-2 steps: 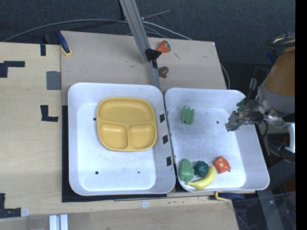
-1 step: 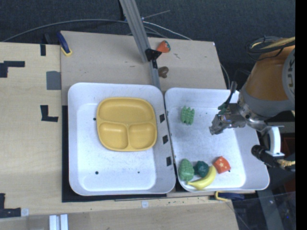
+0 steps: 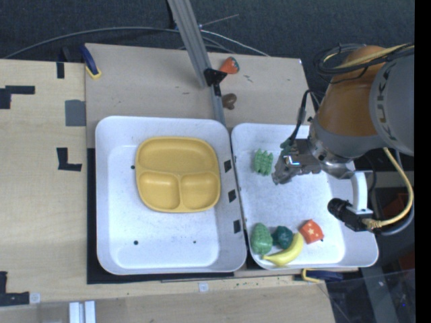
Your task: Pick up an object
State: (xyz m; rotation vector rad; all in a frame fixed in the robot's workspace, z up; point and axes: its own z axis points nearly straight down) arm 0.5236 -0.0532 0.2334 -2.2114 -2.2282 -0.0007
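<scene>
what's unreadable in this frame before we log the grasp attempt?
- Gripper, camera view: tip small and dark, so its state is unclear.
- Dark green item: too small to identify, partly covered by the banana.
- Arm: cut off by the right edge.
- Right bin: floor beneath the wrist is hidden.

A pale wooden bench (image 3: 47, 180) fills the left and middle, marked with dark tape patches (image 3: 75, 112). Beyond its far edge lies dark carpet (image 3: 101, 5), crossed by thin cables (image 3: 135, 32). A grey pole (image 3: 188, 25) slants up from the bench.
</scene>
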